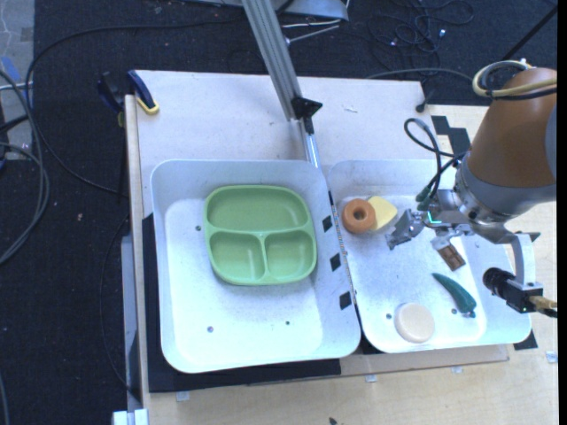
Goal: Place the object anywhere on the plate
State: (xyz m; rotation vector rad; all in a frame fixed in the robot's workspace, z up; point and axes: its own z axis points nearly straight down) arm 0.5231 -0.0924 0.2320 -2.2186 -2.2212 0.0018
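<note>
**Two bins, plate in the left one**

A green divided plate [261, 235] is seen in the left bin [177, 326]. Right of the plate, in the right bin [505, 326], a brown doughnut [359, 216] is set touching a yellow block [383, 211]. Further right the gripper [406, 230] is poised, nothing gripped; its spread cannot be told. A teal piece [455, 292] and a cream disc [414, 321] are seen lower right of the plate.
</note>
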